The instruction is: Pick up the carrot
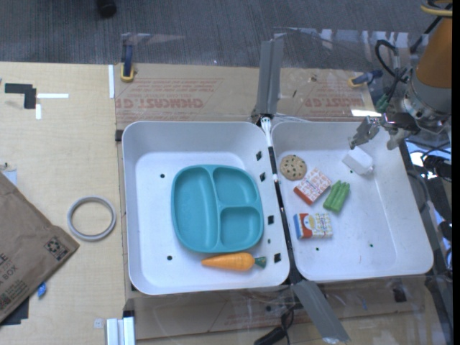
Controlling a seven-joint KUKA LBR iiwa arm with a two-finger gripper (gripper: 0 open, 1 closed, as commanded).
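The orange carrot [230, 262] with a green stem end lies flat in the left bin [144, 214], along its front wall, just below the teal divided plate [217, 208]. My gripper [379, 134] hangs above the far right corner of the right bin [402, 243], far from the carrot. Its fingers are spread apart and open, with nothing between them.
The right bin holds a round cookie [292, 167], a red-and-white packet [313, 186], a green item [336, 196], a small printed box [313, 226] and a white block [358, 162] just below the gripper. A tape ring [92, 217] and a cardboard box [25, 250] lie on the bench at left.
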